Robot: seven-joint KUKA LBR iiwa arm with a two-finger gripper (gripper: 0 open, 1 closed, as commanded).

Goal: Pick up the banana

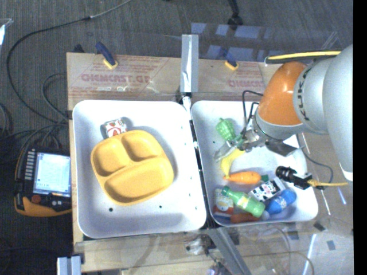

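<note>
A large robot arm [338, 96] has smooth, rounded casings in pale grey. Above the wrist sits a glossy orange band [282, 93], dome-shaped and catching light on its upper curve. Part of dark lettering runs along the grey shell just beside the orange. Below the band a grey wrist section narrows to a small metallic gripper [243, 141] with slim silver parts. A thin black cable loops beside the wrist, and a yellow cable runs along the arm's upper edge.
</note>
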